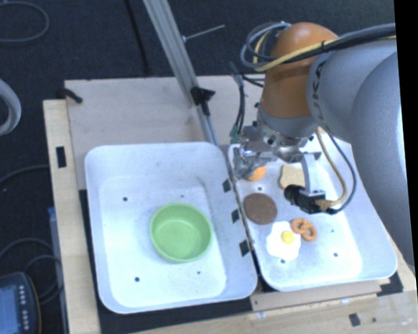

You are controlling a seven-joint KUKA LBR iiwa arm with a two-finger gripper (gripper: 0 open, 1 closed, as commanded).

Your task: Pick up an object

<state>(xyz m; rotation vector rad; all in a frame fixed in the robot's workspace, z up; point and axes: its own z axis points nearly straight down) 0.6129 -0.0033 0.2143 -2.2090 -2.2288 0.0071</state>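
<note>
My gripper [249, 162] hangs over the far left part of the right bin [346, 263], just above a small orange object [257, 172] that peeks out under it. In front of it lies a brown round cookie [260, 208]. Nearer the front sit a fried egg [283, 241] and an orange pretzel [304, 229]. A pale tan slice [290, 176] lies to the right of the gripper, partly under the wrist.
The left bin [111, 206] holds a green bowl [180, 232]. A metal pole [179, 64] slants up from the bench behind the bins. The arm's grey body covers the right bin's far right side.
</note>
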